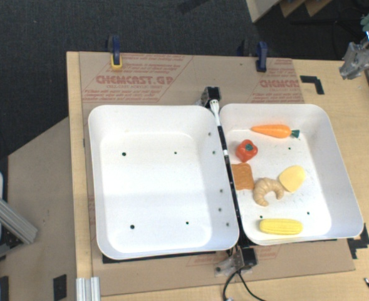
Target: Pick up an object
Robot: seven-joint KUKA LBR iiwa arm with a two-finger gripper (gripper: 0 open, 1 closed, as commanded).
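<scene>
One camera sits high above the bench (171, 74) and looks down at a slant — far enough back to see both white bins (153, 174) whole, side by side.

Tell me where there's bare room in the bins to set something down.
The left bin is bare all the way across. In the right bin, free floor lies along the right wall, beside the carrot and corn. Crowded: the strip from tomato down through the croissant.

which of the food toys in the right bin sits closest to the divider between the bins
The flat brown cracker-like piece; its left edge nearly meets the divider, while the red tomato above it sits slightly further right.
</scene>
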